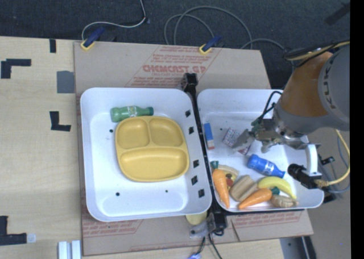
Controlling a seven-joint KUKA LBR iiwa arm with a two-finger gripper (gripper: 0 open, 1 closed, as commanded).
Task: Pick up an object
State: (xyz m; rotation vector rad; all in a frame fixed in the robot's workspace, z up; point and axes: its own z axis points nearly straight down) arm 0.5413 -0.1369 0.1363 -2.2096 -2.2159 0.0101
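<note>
Bare floor (227, 104) above toy pile (253, 187)

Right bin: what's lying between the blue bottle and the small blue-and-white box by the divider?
In the camera view, a crumpled silver wrapper lies on the bin floor between the blue bottle and the blue-and-white box; the hand sits beside it.

A single camera fixed above the bench looks down at a slant, from some way off, taking in both white bins: left bin (91, 155), right bin (239, 97). The arm (315, 90) enters from the frame's right.
</note>
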